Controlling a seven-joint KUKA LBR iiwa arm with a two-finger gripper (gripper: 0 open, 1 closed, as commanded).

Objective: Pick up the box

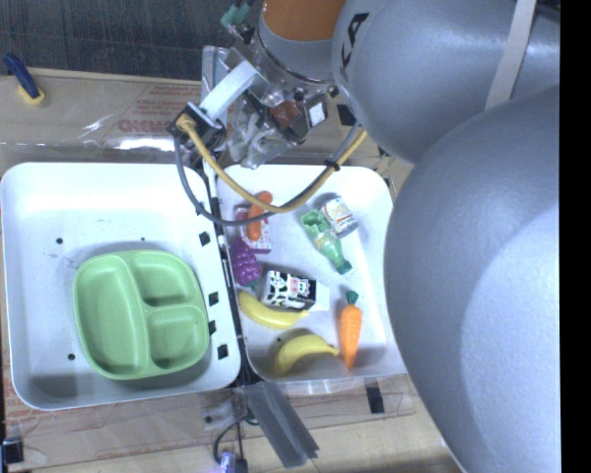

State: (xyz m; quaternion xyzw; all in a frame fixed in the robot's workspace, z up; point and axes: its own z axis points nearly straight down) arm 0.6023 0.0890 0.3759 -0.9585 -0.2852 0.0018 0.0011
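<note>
While hand (251, 131) hovers above bin rim, box (290, 289) lies well below.

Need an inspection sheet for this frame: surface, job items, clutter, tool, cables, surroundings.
Surface: two white bins side by side, left bin, right bin, on a wooden bench.
Job's things: black-and-white box in the right bin, lying against a banana, not gripped.
Clutter: green divided plate in the left bin; two bananas, carrot, green bottle, purple grapes in the right bin.
Tool: tool above the far edge of the bins, apart from the box.
Cables: black and yellow cables hang from the wrist over the divider.
Surroundings: blue clip at the bench's far left.
</note>
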